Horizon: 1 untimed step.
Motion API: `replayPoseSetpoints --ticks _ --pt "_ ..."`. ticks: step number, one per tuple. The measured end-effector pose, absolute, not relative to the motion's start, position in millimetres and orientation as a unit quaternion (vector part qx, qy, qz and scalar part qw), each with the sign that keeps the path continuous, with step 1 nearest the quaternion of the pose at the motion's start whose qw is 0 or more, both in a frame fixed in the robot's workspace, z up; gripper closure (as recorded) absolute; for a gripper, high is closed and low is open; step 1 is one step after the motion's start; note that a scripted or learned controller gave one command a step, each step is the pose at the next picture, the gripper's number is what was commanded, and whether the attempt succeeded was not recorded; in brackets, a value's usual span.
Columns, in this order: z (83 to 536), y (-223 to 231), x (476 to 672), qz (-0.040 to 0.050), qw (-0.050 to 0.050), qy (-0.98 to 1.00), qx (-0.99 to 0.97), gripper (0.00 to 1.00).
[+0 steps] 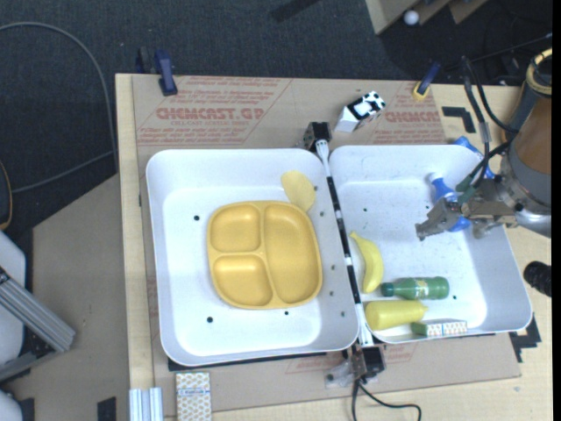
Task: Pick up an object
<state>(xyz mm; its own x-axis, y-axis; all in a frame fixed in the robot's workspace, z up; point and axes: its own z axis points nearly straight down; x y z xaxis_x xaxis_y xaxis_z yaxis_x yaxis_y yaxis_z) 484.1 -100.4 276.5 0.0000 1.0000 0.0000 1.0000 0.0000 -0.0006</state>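
- Grey two-finger gripper sits over the right shallow white bin, upper-middle area, reaching in from the right. Fingers look spread; nothing visible between them. Exact opening hard to judge at this angle.
- Small blue object just above the gripper, near the bin's upper right; cannot tell whether it belongs to the arm or lies loose.
- Green plastic bottle lies on its side in the lower part of the right bin, below the gripper and apart from it.
- Yellow banana lies near the right bin's left wall, just left of the bottle.
- Yellow rounded block sits just under the bottle, near the bottom wall.
- Left shallow white bin holds a yellow three-compartment plastic plate, roughly centred.
- Pale yellow flat piece lies at the plate's upper right edge, near the divider between bins.
- Both bins rest on a brown cardboard sheet with red print.
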Motion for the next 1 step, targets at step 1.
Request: replayPoseSetpoints --ticks 1 --pt "165.9 -116.5 529.5 0.0006 0.001 -0.707 -0.707 0.00"
